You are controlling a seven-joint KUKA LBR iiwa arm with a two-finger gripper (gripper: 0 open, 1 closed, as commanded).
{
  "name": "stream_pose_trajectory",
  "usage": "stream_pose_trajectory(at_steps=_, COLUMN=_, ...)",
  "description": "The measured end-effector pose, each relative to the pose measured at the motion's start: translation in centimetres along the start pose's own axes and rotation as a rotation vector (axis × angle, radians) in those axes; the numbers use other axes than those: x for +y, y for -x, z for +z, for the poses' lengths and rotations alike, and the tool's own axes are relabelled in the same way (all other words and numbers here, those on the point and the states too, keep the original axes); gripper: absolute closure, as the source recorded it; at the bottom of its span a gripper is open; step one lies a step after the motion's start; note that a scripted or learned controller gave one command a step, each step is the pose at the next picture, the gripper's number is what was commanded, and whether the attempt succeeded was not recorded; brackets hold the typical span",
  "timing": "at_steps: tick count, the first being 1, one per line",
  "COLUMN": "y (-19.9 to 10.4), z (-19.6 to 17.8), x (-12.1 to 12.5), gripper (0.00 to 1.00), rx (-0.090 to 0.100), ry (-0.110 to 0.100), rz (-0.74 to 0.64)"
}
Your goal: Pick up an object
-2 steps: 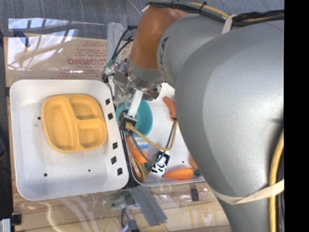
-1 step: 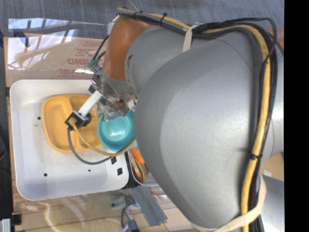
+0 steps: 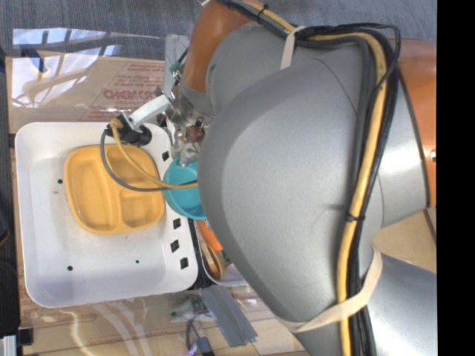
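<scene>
A yellow, sectioned plastic tray (image 3: 111, 190) lies in the left shallow white bin (image 3: 44, 273). A teal plastic bowl (image 3: 185, 191) sits at the bins' divide, beneath the grey arm (image 3: 297, 169). The gripper (image 3: 182, 136) hangs just above the bowl; its state cannot be told.

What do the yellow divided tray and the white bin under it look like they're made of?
Yellow divided tray: probably molded plastic, matte, judging by its uniform colour, rounded compartments and soft edges. White bin: likely smooth plastic too, with rounded corners and a slight sheen, though painted metal can't be ruled out.
</scene>
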State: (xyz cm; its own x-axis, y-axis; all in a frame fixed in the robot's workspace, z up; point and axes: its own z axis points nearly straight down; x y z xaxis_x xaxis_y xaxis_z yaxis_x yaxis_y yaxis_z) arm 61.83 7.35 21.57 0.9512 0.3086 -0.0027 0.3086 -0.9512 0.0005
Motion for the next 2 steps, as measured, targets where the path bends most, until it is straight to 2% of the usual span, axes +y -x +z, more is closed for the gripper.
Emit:
stream_pose_trajectory(at_steps=1, y=6.6, z=-1.6, x=1.4, gripper=1.00, rx=-0.002, ry=-0.002, rz=0.039)
stream_pose_trajectory(at_steps=2, y=13.0, z=-4.5, x=4.1, gripper=1.00, rx=-0.001, ry=-0.004, rz=0.107)
